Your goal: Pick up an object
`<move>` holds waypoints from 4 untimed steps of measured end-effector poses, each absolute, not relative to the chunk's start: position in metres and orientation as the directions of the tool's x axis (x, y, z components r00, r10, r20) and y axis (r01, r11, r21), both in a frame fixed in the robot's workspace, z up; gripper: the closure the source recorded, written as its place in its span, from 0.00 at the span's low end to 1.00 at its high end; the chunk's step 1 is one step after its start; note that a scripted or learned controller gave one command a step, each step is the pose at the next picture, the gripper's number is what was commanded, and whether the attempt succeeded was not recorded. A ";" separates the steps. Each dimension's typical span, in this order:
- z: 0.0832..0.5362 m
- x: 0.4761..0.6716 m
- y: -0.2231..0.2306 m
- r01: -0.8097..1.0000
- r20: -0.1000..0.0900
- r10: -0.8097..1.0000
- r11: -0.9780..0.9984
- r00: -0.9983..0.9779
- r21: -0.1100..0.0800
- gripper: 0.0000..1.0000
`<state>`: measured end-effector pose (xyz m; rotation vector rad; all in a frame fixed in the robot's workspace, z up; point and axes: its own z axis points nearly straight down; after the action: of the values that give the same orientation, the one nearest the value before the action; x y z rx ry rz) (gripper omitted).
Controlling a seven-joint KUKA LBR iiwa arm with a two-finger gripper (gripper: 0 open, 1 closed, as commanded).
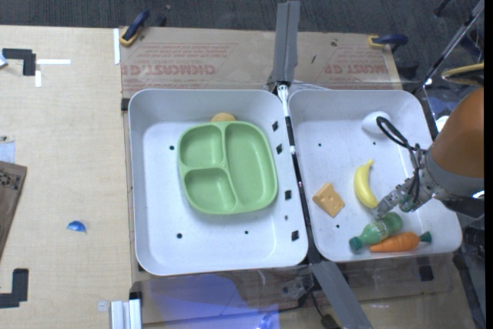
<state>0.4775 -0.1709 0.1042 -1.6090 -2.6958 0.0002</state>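
The gripper (387,204) is hovering in the right bin (339,115), apparently empty, opening unclear; the banana (363,184) is lying just left, long axis front-to-back.

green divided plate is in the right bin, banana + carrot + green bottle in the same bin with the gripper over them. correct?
One thing is wrong: the camera view shows the green three-compartment plastic plate in the left white bin, not the right one. The rest holds: the yellow banana, orange carrot and green bottle lie in the right white bin, with the gripper over them.
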 end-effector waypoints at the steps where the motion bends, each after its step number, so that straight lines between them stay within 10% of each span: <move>1: 0.199 0.538 -0.108 0.957 0.000 0.957 0.290 -0.290 -0.002 1.00; 2: 0.117 0.534 -0.102 0.998 0.000 0.998 -0.057 0.057 -0.004 1.00; 3: 0.098 0.498 -0.129 0.995 0.001 0.995 0.104 -0.104 -0.003 1.00; 4: 0.098 0.498 -0.129 0.995 0.001 0.995 0.104 -0.104 -0.003 0.00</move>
<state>0.4984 -0.1289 0.0983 -2.1014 -2.3318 0.0030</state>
